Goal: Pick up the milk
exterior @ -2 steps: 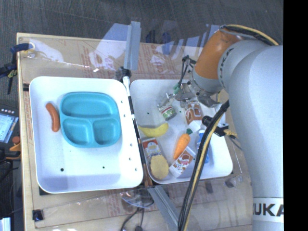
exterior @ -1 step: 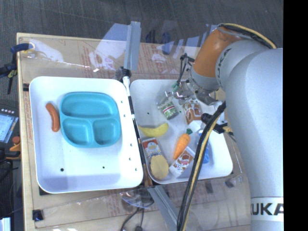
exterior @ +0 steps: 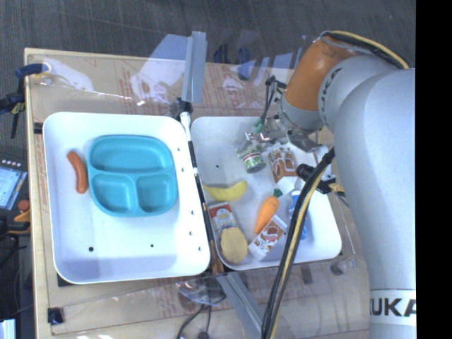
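Note:
Several small food items lie in the right bin [exterior: 212, 143]. A white carton with brown print [exterior: 282, 165] lies near the bin's far right, and a similar white and red carton [exterior: 269, 238] lies near the front. A white and blue bottle [exterior: 294, 205] rests beside the carrot [exterior: 266, 212]. I cannot tell which of these is the milk. My gripper [exterior: 256, 138] hangs low over the far part of the right bin, just above a green can [exterior: 253, 162] and left of the brown-print carton. Nothing visibly sits in the gripper.
Also in the right bin are a banana [exterior: 226, 191], a small red-topped carton [exterior: 221, 216] and a round tan biscuit [exterior: 234, 246]. The left bin [exterior: 63, 246] holds a blue divided plate [exterior: 133, 173] and a sausage [exterior: 78, 171]. The arm covers the right bin's right side.

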Robot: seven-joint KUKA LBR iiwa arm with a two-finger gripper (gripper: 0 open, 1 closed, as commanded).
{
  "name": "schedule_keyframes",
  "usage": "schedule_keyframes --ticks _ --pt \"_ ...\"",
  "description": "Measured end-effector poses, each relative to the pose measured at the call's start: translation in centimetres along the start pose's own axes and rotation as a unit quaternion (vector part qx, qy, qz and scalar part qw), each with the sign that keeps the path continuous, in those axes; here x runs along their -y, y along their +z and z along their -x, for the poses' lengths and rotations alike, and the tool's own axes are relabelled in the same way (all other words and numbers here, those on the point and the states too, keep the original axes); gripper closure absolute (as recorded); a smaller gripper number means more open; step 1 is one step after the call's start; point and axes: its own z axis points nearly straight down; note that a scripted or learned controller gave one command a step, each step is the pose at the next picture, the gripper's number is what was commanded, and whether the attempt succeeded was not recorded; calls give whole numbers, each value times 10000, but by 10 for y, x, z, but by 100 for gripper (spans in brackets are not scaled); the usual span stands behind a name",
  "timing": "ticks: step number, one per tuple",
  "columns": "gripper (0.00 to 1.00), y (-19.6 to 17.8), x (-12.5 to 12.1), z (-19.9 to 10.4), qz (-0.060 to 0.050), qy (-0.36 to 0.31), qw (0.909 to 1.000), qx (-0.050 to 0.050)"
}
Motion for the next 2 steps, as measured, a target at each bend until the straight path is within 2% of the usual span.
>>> schedule_keyframes --ticks 1,2 --pt "100 -127 83 -28 -28 1514 9885 -5" --pt "100 -279 -3 -49 -19 1627 9867 -1"
